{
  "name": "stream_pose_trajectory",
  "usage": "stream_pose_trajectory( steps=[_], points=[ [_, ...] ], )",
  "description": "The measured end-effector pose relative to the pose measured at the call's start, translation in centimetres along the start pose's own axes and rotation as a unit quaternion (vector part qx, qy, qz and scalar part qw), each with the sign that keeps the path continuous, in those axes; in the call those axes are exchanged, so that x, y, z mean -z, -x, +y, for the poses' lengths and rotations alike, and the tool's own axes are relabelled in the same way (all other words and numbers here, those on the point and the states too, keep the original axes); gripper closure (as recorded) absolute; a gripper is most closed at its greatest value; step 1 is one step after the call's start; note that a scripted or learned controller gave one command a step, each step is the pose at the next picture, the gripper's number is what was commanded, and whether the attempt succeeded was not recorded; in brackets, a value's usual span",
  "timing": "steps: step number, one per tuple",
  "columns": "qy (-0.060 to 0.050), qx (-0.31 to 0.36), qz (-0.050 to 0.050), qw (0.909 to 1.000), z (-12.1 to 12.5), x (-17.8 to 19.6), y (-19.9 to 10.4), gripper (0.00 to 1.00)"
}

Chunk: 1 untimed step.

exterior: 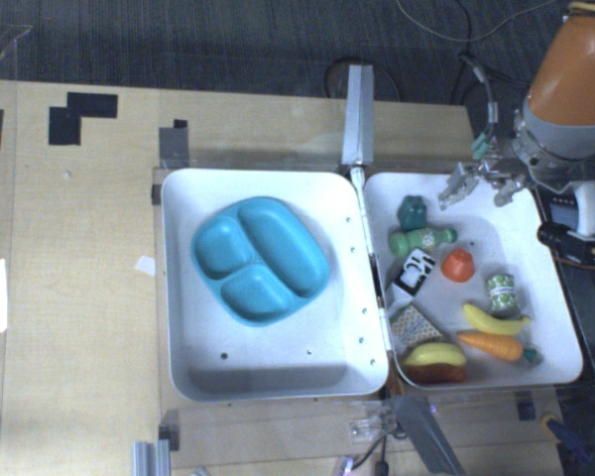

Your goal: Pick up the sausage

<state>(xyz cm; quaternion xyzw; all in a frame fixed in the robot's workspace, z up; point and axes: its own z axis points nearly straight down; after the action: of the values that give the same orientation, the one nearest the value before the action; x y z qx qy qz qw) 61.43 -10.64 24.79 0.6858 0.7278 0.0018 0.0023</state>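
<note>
At the near-left corner of the right bin (567,365) lay the sausage (435,373), a dark reddish-brown piece resting against the near wall. A yellow piece (434,353) lay touching its far side. Just right of these a carrot (491,345) lay crosswise, with a banana (494,317) just beyond it. A patterned flat piece (411,322) sat left of the banana, near the wall between the bins.

Farther in, a small green can (501,291) stood by the right side, a red-orange round thing (458,265) sat near the middle, and a black-and-white cube (414,269) lay to its left. Beyond them a pale green toy (422,239) lay beside a teal one (412,211).

The left bin (183,266) held a blue divided plate (262,258), tilted in its middle.

At the far-right corner of the right bin hung the gripper (481,180), above the bin's far rim and well apart from the sausage. Whether it was spread or pressed together could not be told at this size. Nothing was seen in its grasp. The arm's orange band (572,67) showed behind it at the far right.
</note>
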Motion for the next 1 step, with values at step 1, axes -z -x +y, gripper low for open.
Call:
stream_pose_trajectory(
  steps=[1],
  points=[
    [0.002, 0.149, -0.001, 0.9888, 3.42, 5.65, 1.63, 0.0]
  ],
)
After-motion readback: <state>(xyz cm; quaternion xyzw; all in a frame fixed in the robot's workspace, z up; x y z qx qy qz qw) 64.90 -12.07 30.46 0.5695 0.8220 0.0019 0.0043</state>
